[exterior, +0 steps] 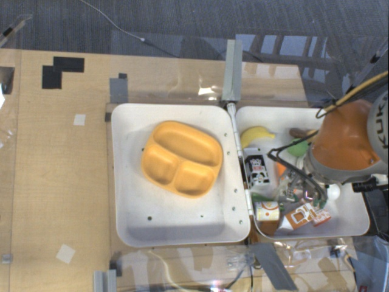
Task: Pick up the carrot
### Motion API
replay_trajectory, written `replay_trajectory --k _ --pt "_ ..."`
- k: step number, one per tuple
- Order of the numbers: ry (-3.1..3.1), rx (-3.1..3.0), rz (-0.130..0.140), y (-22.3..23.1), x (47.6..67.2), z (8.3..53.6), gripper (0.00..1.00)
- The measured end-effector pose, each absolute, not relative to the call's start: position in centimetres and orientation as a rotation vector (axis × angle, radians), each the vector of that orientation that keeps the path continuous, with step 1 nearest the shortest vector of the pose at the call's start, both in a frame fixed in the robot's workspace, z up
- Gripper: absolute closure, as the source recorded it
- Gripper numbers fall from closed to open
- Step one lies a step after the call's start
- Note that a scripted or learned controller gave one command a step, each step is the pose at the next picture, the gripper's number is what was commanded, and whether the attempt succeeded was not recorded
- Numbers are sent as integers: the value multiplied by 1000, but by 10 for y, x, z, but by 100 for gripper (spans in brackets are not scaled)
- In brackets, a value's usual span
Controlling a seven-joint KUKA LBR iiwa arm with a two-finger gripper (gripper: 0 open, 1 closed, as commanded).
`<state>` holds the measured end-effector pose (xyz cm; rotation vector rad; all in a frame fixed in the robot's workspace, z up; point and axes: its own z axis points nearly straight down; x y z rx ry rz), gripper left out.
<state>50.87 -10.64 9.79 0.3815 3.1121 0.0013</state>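
carrot [280,168] lies in the right bin [358,224], a sliver of orange just left of my hand [296,187]. can't tell the hand's state. nothing lifted yet; grasp remains.

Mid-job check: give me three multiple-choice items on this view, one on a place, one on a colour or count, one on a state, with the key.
1. Where is the arm?
A. over the left bin
B. over the right bin
C. off the bench

2. How many compartments does the yellow tray have?
A. two
B. three
C. five

3. How does the tray lie?
A. open side up in the left bin
B. upside down
C. propped on the divider

Key: 1 B, its orange band hangs above the clutter in the right bin. 2 B, one long section and two smaller ones show. 3 A, its hollows face the camera.
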Motion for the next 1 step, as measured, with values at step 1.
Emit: replay_trajectory --k 1 --pt "3061 666 2 -102 559 129 100"
